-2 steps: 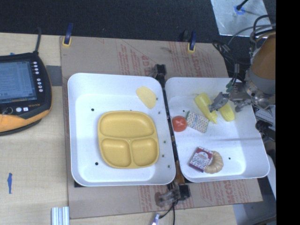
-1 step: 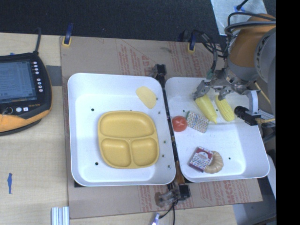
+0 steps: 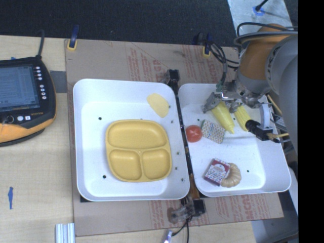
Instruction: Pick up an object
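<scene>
My gripper [image 3: 225,99] hangs low over the far part of the right bin [image 3: 263,178]. Directly under it lie two yellow corn cobs: one [image 3: 224,118] slants down to the right, and the other [image 3: 242,116] is just to its right. The gripper's body hides the top ends of both cobs. Left of the cobs are a red tomato [image 3: 193,132] and a checkered packet [image 3: 212,131]. A red snack packet [image 3: 216,171] and a tan bagel [image 3: 232,175] lie together near the bin's front.
The left bin [image 3: 86,135] holds a yellow divided tray [image 3: 137,150] and a flat yellow piece [image 3: 158,104] near its far right corner. A tablet controller [image 3: 23,97] sits on the bench at the far left. Cables and the arm crowd the right bin's far right corner.
</scene>
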Motion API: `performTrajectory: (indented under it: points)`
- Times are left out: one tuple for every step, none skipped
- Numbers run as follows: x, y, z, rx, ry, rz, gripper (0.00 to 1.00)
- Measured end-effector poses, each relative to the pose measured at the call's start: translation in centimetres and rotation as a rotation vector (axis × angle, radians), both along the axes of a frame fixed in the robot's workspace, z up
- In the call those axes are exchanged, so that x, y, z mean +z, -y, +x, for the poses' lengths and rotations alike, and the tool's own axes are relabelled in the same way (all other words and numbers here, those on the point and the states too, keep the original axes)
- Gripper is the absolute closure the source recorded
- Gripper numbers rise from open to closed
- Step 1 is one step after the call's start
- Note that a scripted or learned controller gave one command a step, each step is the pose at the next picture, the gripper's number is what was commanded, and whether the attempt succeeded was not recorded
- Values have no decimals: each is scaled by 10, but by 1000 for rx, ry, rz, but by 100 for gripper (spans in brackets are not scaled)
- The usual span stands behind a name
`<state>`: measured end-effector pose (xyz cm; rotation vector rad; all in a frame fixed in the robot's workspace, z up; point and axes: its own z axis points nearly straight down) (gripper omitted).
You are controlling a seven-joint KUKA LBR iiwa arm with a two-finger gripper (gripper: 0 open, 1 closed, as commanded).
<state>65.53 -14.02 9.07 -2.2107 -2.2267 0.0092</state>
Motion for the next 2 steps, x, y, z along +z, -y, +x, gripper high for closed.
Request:
performTrajectory:
  points:
    - [12,1,1,2,1,0,100]
    - [106,-67,3,0,13,4,100]
